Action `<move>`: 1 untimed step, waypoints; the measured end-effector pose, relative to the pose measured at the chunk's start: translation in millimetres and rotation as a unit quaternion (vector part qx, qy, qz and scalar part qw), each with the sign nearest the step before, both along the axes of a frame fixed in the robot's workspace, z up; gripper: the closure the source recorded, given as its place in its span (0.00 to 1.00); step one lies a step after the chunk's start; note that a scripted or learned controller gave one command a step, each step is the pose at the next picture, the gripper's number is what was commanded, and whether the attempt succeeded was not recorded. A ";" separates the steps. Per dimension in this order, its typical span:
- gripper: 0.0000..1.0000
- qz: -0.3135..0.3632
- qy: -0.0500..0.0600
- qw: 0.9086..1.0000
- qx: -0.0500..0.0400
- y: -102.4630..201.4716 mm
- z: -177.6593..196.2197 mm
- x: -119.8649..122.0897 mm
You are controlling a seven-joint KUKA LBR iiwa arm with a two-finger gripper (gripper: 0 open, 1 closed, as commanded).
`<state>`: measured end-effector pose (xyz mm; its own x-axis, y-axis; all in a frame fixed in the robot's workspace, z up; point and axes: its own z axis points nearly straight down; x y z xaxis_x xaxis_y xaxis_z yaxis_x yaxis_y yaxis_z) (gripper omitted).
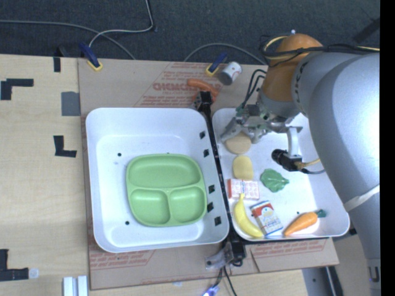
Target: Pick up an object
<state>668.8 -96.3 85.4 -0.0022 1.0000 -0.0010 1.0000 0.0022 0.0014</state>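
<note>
- Landmark: the divider (213,159) where the two white bins meet.
- Left bin (102,165), left of the divider: a green three-compartment tray (166,189) lies flat in its middle, well apart from the divider.
- Right bin (321,196), right of the divider, holds all the small items.
- Gripper (242,128) is down at the far end of the right bin, just right of the divider, directly over a pale tan lump (238,145). Whether they touch: can't tell.
- Finger state: can't tell, the wrist hardware hides them.
- Yellow-cream piece (243,167) sits just below the tan lump, near the divider.
- Red-and-white packet (244,189) is below that, touching the banana (244,221), which hugs the divider at the near end.
- Small carton (266,218) lies just right of the banana.
- Green leafy item (273,180) sits mid-bin, farther from the divider.
- Carrot (301,222) lies in the near right corner, farthest from the divider.
</note>
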 end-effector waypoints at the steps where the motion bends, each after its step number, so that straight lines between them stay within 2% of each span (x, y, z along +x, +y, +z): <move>1: 0.00 -0.001 0.000 1.000 -0.001 1.6 0.0 -0.1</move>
<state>668.7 -94.7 85.3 -0.0010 1.0000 -0.0020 1.0000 0.0010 0.0013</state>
